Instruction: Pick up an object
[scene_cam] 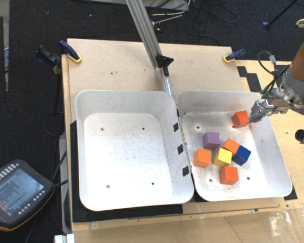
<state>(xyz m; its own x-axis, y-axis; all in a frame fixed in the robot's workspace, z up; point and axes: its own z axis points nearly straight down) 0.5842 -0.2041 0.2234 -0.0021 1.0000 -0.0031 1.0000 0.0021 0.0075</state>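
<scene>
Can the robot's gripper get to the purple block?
Probably yes. The gripper sits by the lone orange block at the right bin's far side. The purple block lies at the cluster's near edge, with nothing on top and open floor beyond it.

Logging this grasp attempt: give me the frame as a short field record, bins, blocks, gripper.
arm: enters from the view's right
gripper: at the right bin's upper right, touching the lone orange block; grasp not confirmed
cluster: purple block, yellow block, blue block, three more orange blocks, mid right bin
left bin: white
pendant: lower left, off the bench
</scene>
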